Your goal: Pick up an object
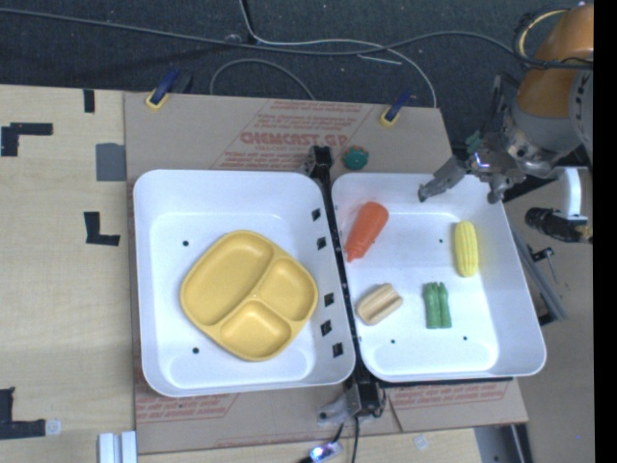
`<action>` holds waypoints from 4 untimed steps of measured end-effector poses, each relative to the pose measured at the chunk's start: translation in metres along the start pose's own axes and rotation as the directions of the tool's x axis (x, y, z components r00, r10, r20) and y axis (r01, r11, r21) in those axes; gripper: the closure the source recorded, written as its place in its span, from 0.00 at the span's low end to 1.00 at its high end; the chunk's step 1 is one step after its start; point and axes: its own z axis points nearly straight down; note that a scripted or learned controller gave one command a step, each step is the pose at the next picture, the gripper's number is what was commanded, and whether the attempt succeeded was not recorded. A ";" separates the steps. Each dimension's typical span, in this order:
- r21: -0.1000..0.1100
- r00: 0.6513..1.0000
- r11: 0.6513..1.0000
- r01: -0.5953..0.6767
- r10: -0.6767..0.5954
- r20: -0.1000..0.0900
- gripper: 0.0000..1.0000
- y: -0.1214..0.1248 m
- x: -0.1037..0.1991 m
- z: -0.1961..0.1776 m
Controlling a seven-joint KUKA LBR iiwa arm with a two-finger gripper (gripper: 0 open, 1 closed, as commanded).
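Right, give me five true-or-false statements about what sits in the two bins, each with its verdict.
1. The yellow plastic divided plate lies in the left white bin. True.
2. The orange toy carrot lies in the left bin. False: it lies in the right white bin, near the divider.
3. The yellow toy corn cob touches the green toy asparagus bundle. False: they lie apart.
4. The tan toy bread roll lies left of the green bundle. True.
5. The pincer holds the corn cob. False: the cob lies on the bin floor.
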 end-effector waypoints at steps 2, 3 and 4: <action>-0.007 1.000 1.000 0.004 -0.004 0.002 0.00 0.005 0.001 0.057; -0.019 1.000 1.000 0.006 -0.006 -0.001 0.00 0.000 0.000 0.112; -0.013 1.000 1.000 0.003 -0.003 0.004 0.00 0.000 0.000 0.125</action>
